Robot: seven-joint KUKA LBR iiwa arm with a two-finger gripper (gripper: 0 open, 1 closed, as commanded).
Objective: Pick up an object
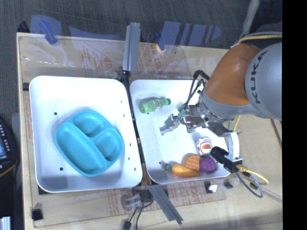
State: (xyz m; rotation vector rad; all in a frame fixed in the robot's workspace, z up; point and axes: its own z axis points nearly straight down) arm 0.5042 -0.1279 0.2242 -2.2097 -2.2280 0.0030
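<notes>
green bottle [154,104] lying flat, upper right bin [144,87] | gripper [169,125] just below it over bare white floor, fingers apart, holding nothing | orange carrot [183,170], waffle [192,162], purple piece [207,164] at front wall | blue divided tray [89,141] in left bin [38,95]

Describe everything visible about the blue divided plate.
The blue divided plate lies flat in the left white bin, toward its near side. It looks like glossy turquoise plastic, rounded in outline, with three compartments split by raised ridges. It sits skewed to the bin's walls. It touches just the bin floor.
</notes>
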